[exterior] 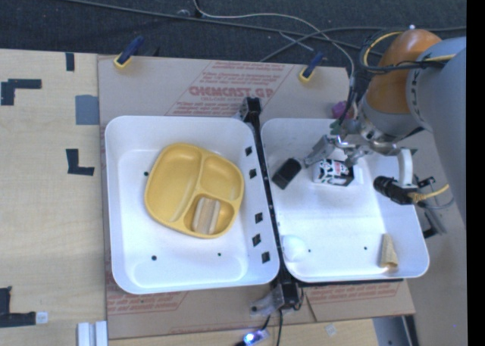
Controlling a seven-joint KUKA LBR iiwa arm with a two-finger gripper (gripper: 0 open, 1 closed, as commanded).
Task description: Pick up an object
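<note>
In the right bin (341, 219), my gripper (336, 160) hangs open just above a small white box with black and red print (334, 175). Its two grey fingers stand apart on either side of the box's upper edge, and nothing is held between them. A black block (286, 173) lies to the box's left, near the divider. A small white round piece (294, 246) rests at the bin's front left. At the front right corner lies a tan wedge (388, 252).
The left bin (125, 208) holds a yellow divided plate (182, 178) with a beige piece (204, 214) in its front compartment. A black cable fitting (394, 188) juts from the arm over the right bin's right rim. Clamps and cables sit behind the bins.
</note>
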